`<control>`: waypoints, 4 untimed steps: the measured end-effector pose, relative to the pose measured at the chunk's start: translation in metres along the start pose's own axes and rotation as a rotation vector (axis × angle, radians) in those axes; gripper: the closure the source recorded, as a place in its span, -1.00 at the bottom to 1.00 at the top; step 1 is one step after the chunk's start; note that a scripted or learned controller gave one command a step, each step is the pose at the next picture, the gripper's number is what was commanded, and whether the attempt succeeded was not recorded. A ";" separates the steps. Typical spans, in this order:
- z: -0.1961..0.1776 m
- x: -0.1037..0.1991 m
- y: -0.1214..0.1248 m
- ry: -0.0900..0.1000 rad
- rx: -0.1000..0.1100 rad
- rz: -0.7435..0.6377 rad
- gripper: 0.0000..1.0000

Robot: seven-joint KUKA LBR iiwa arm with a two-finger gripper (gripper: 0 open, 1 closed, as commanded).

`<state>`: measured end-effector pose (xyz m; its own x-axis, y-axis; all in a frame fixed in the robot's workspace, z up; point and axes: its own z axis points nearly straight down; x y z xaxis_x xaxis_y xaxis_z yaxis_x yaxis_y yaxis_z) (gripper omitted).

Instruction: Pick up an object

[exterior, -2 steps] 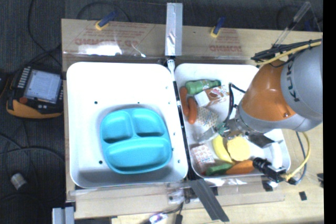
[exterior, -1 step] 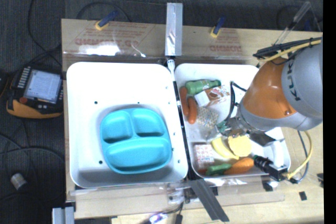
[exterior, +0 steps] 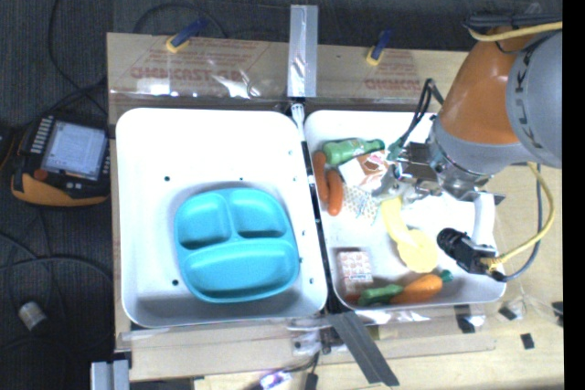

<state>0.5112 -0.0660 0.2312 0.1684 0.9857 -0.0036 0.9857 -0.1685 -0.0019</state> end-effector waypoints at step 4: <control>-0.027 0.127 -0.039 0.001 0.000 -0.238 1.00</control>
